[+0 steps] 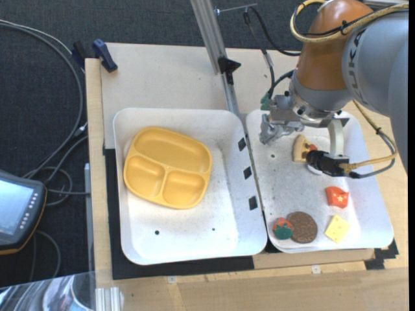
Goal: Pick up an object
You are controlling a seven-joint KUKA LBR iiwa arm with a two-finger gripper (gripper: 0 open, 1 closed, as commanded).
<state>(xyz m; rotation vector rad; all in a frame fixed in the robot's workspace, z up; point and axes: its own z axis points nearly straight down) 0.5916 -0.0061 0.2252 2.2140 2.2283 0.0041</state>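
Carpet (pixel 45 18) of dark colour lies around the bench (pixel 168 76), with cables on it, and a screen device (pixel 16 212) is at the far left edge. On the bench, a blue clamp (pixel 104 55) sits at the back left corner. The left bin (pixel 130 238) carries a yellow divided plate (pixel 167 167), tilted a little, with bare white floor in front of it and to its right. A metal pole (pixel 207 24) rises at the back between the bins. In the right bin (pixel 279 180), the gripper (pixel 275 133) hangs over the back left part; its fingers look close together with nothing between them. Just beside it to the right lies a small pale toy food piece (pixel 300 149), long axis about front to back. Along the front edge are a brown round cookie (pixel 302 226) touching a small red and green piece (pixel 282 228), a yellow cheese wedge (pixel 336 228), and behind it an orange-red piece (pixel 337 197). The middle floor of this bin is free.
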